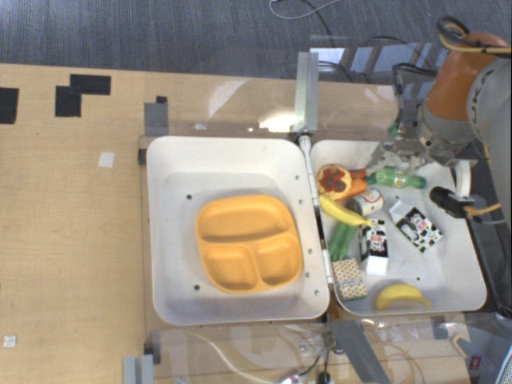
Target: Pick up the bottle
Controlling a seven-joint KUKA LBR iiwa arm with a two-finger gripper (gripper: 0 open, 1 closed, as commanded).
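- The desk [72,214] carries two white bins side by side.
- The left bin [172,214] holds an orange divided tray [248,242].
- The right bin [468,282] holds a red-and-yellow toy [336,180], a banana [342,212], a green vegetable [341,240], two cow-patterned cartons [375,238] [420,229] and a second banana [402,296].
- The green bottle [398,179] lies on its side near the right bin's far edge.
- The end effector [402,152] hovers just above the bottle; I cannot tell how it is set.

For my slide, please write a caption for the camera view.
Arm's pincer hovers over the green bottle in the right bin; orange tray in the left bin.
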